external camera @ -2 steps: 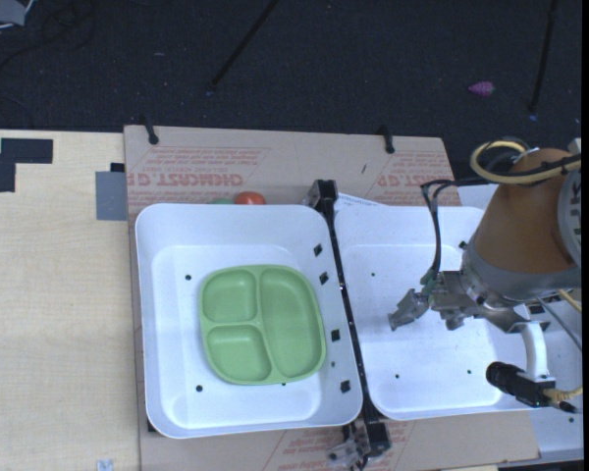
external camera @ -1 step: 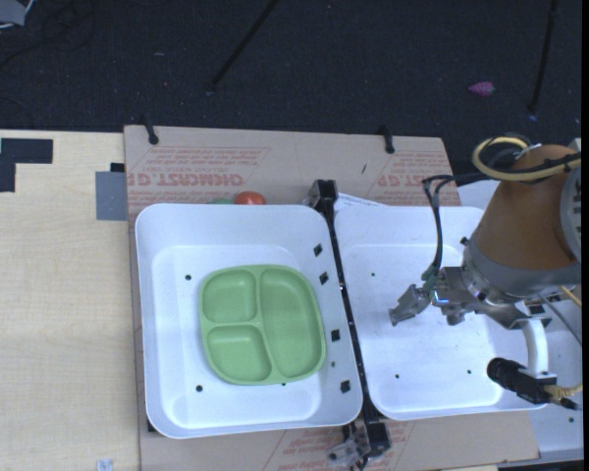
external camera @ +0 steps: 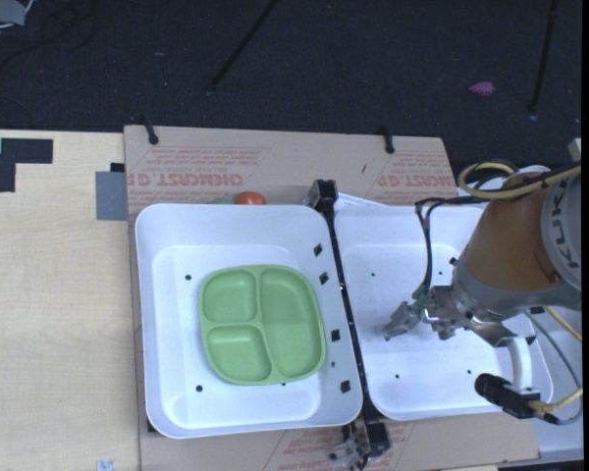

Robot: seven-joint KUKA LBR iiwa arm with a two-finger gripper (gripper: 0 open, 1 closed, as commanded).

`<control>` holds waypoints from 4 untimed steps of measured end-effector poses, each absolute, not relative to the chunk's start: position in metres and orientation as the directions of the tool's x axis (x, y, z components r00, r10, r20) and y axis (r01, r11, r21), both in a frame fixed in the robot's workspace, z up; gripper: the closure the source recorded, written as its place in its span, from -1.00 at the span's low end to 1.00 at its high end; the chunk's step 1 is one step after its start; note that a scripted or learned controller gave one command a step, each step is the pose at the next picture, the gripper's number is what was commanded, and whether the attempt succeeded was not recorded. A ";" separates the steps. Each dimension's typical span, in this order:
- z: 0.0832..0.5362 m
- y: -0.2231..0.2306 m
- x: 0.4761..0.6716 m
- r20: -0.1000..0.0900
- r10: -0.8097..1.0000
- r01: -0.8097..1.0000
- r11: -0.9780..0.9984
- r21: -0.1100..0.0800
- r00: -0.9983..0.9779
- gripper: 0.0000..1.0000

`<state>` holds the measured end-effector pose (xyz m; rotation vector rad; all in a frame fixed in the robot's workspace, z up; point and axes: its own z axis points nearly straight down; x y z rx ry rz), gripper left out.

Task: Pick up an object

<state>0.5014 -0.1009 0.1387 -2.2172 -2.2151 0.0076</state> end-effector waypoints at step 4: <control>0.194 -0.095 0.509 0.000 1.000 1.000 0.000 0.001 0.000 1.00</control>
